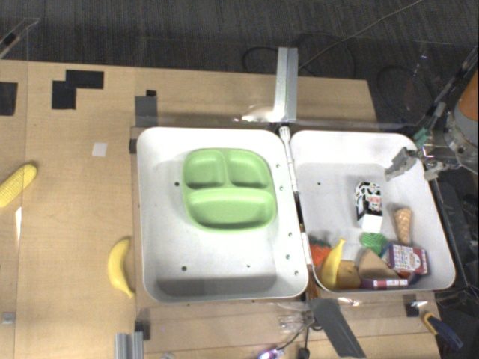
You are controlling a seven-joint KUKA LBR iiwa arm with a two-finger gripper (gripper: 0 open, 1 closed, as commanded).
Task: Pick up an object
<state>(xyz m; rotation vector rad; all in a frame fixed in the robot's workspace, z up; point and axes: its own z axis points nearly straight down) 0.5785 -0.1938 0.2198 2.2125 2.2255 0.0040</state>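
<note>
My likeliest target, the cow-print carton [367, 202], stands mid right bin [337, 155], apart from the toy pile [370, 260] toward its near edge. I can't tell the gripper's [408, 161] opening. Descending crooked could topple the carton.

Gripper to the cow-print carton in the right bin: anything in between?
No. In the camera view, only bare white bin floor lies between the gripper and the cow-print carton. The other toys sit nearer the camera.
</note>
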